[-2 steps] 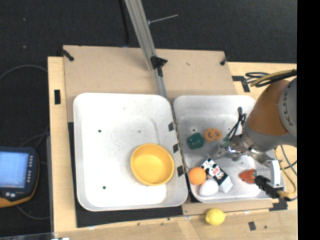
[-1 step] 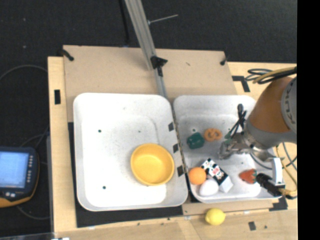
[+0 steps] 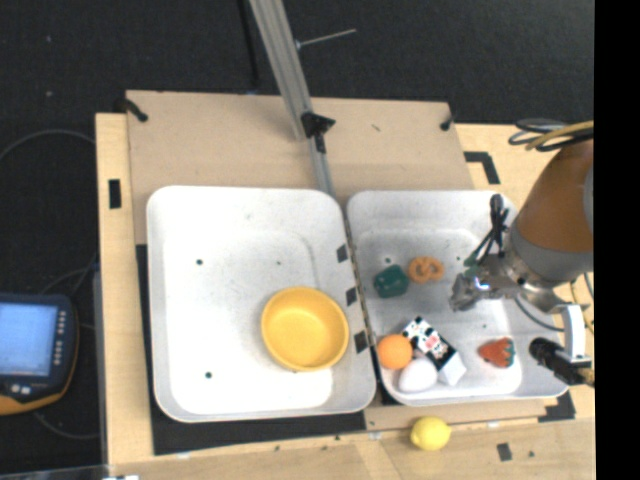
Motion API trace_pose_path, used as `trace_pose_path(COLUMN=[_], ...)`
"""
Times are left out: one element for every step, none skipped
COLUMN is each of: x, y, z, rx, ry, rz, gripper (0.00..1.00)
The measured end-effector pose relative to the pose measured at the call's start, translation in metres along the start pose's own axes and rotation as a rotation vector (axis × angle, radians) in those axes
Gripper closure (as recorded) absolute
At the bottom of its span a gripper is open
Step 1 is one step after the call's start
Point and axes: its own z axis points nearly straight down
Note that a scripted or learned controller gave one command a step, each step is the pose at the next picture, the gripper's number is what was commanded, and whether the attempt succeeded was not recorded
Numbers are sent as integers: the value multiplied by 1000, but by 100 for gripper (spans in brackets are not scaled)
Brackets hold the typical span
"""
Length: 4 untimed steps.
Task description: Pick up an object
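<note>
Bench, two bins | gripper (image 3: 468, 293) over right bin (image 3: 420, 208), grip state: can't tell | ball (image 3: 394, 351) nearest divider: light, stiff, rolls, so you'd pinch across its middle

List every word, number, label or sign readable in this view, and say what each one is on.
No text here can be read.
Black, white and red box in the right bin: printed pattern, too blurred to tell whether it holds letters.
Handheld screen at the view's left edge: lit blue display, content too small to read.
Yellow bowl, the fruit-like items and both bins: no visible markings.
</note>
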Motion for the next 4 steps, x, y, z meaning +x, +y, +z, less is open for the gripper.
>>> trace_pose_path(x=[-5,1,50,91], y=[-3,7,25,46], z=[-62,-118,-104,-96], rx=[-7,-6,2,1], ry=[-3,-2,-1,-2], rz=[-9,-11,-11,-10], gripper=[100,100,100,100])
